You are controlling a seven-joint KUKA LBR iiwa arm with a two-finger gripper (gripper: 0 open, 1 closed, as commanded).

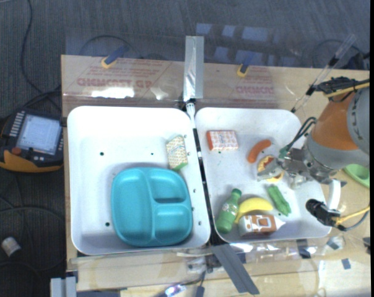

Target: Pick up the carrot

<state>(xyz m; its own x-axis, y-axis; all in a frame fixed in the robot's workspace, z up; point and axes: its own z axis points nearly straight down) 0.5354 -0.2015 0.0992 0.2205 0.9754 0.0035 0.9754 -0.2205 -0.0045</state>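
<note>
The carrot (259,149) is a short orange piece lying at a slant in the upper middle of the right bin (249,117). The grey arm with its orange band comes in from the right. Its gripper (275,169) hangs low over the bin floor just below and to the right of the carrot's lower end, close to it. A small yellow and red thing (267,164) shows right at the gripper's tip; whether it is held is unclear.
The right bin also holds an orange and white box (222,140), a green pod (278,200), a banana (259,204), a green bottle (229,209) and a brown carton (259,224). The left bin holds a teal divided plate (151,206) and a small packet (176,151).
</note>
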